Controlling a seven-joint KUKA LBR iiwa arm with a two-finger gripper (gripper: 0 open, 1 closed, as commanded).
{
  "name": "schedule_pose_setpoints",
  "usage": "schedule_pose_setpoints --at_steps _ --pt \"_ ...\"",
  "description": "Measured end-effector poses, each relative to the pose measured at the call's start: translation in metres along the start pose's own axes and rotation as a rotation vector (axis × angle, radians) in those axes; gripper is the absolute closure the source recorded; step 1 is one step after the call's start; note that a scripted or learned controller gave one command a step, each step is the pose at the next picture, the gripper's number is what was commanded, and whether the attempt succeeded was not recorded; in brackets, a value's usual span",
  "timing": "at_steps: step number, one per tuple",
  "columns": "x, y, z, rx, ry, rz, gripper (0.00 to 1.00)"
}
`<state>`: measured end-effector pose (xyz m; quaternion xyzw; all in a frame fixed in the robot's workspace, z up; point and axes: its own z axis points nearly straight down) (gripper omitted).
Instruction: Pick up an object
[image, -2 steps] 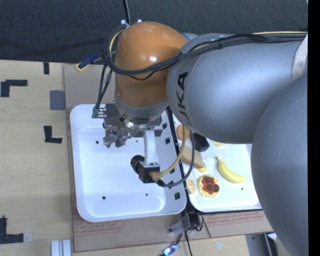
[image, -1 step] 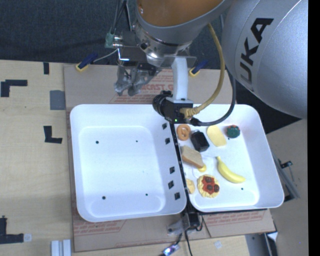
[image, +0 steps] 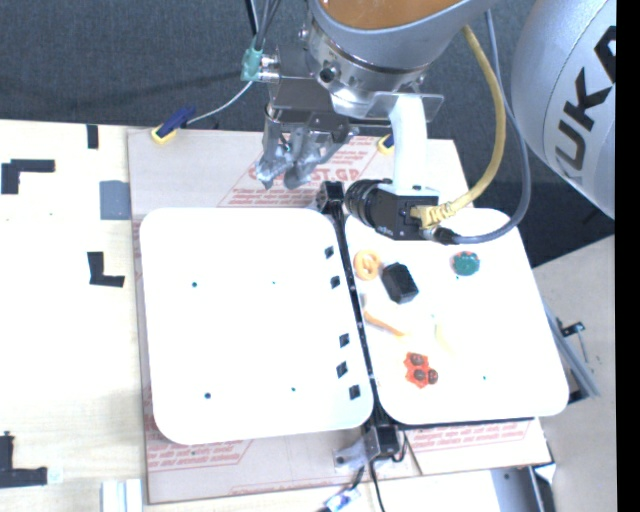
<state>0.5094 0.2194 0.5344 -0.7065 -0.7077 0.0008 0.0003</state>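
The jaws hang over the bare board of the desk, just past the far edge of the left bin, near that bin's far right corner; their two metal fingers sit close together with nothing between them, though whether they are fully closed I cannot tell. The left bin lies toward the viewer from the jaws, its white floor open from rim to rim apart from a few tiny dark specks. The things to pick all lie in the right bin, to the right of the jaws and nearer the viewer. Closest to the jaws is a small orange ring, just beside the rim that the two bins share. A black block lies just right of the ring, and a teal round piece sits further right, well apart from the others. Nearer the viewer an orange stick lies close to the shared rim, and a red cluster sits beyond it toward the bin's near edge. A black unit with a yellow cable hangs over the right bin's far edge, just right of the jaws, crowding that corner. The right bin's near right part is open floor.
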Motion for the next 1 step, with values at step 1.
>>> schedule_pose_setpoints --at_steps 1 --pt "-0.0396 0.0533 0.1682 0.015 -0.008 0.007 1.0"
